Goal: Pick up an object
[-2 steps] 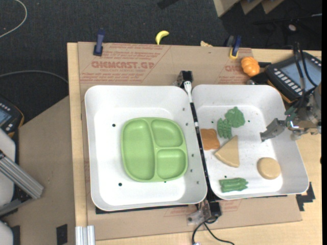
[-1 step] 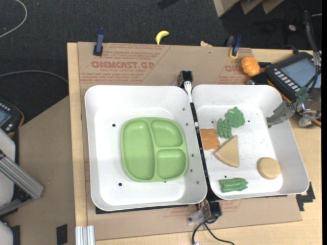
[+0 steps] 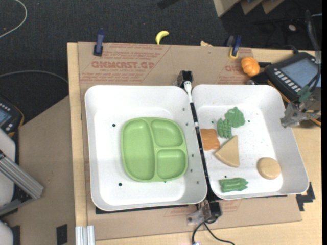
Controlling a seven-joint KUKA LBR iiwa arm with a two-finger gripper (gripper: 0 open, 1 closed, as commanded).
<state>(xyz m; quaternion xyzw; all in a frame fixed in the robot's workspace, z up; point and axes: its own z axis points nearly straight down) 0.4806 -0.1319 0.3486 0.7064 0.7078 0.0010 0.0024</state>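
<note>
Green plastic fills much of the left bin (image 3: 102, 106): a divided plate (image 3: 153, 149) with three compartments lies flat near its middle. Taking that plate as the landmark, the right bin (image 3: 271, 101) sits just beyond its right side, the two bins touching along a dark seam. Nearest the plate in that bin is an orange-brown block (image 3: 209, 138), hard against the seam. A tan wedge (image 3: 229, 152) (shaped like a slice of cheese or pie) touches the block on the side away from the plate. Above these, a green broccoli-like piece (image 3: 235, 116) and a smaller green leafy piece (image 3: 224, 127) lie close together. Farther from the plate, toward the bin's lower right, rests a round tan bun-like piece (image 3: 269, 168); a flat green piece (image 3: 233, 185) lies along the bin's near edge.

Well right of the plate, the gripper (image 3: 294, 117) sits at the right bin's outer rim; I cannot tell how it is set, and nothing shows in it.
</note>
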